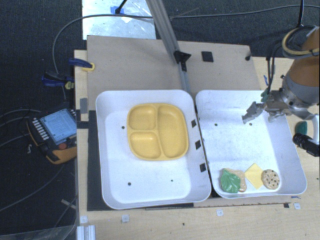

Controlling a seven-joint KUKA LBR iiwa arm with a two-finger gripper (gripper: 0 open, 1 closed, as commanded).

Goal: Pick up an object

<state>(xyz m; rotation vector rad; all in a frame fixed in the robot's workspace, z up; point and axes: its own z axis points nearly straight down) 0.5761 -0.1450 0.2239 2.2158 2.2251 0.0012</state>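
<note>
In the right bin [225, 144], three small objects lie along the front edge: a green leafy toy [230, 181] resting on a tan piece, a yellow cheese wedge [254, 175] and a round speckled cookie [270, 178]. My gripper [263, 115] hangs over the back right part of this bin, well behind those objects. Its fingers [249, 115] are spread apart with nothing between them. The grey arm with its orange band [302, 74] comes in from the right.
A yellow divided plate [157, 131] sits in the back half of the left bin [115, 174]. A black clip joins the two bins along their shared rim [198, 144]. A metal pole [165, 24] slants over the back of the bench.
</note>
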